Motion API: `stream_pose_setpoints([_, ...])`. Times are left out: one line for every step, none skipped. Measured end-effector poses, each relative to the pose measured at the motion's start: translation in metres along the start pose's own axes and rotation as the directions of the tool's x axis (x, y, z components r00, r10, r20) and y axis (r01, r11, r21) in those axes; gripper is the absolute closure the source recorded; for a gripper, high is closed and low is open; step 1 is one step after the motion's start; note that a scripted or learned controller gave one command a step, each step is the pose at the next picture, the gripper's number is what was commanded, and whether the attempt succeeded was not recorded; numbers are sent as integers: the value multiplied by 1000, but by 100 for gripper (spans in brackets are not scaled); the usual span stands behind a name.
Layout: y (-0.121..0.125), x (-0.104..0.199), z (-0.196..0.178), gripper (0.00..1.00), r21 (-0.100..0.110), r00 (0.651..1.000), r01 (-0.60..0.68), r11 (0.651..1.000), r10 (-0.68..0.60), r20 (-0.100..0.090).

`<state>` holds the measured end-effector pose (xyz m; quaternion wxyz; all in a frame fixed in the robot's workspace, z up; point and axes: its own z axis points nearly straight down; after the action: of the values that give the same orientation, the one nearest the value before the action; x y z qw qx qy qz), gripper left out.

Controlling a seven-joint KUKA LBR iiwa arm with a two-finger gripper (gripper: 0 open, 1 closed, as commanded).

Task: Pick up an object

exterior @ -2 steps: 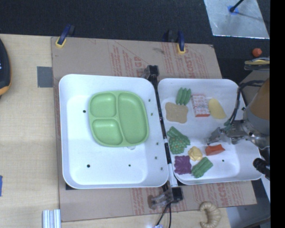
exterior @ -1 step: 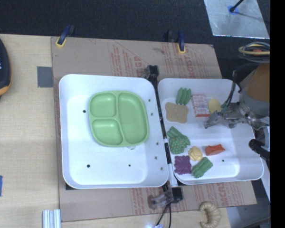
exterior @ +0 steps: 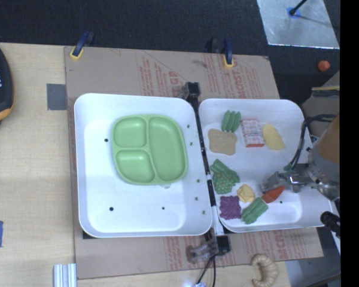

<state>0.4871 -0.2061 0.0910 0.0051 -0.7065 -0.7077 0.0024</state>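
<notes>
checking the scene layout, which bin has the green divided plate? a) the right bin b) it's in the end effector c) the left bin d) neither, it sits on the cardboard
c: the green divided plate lies flat in the left bin, while the right bin holds the small toy food pieces.

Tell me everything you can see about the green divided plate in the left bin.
The green plate is pale lime, plastic-looking, with a matte finish, a rounded-square outline and a raised rim. Ridges split it into three compartments: two smaller ones on the left, one above the other, and one long one down the right. Nothing lies in any of them. It lies flat, right side up, turned slightly askew, in the upper middle of the left bin, touching only the bin floor.
</notes>
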Motion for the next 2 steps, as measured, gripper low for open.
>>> stream_pose_setpoints([-11, 53, 0, 0, -6, 1000, 5, 1000, -5, 1])
stream_pose_setpoints([-12, 51, -10, 100, -5, 1000, 5, 1000, -5, 3])
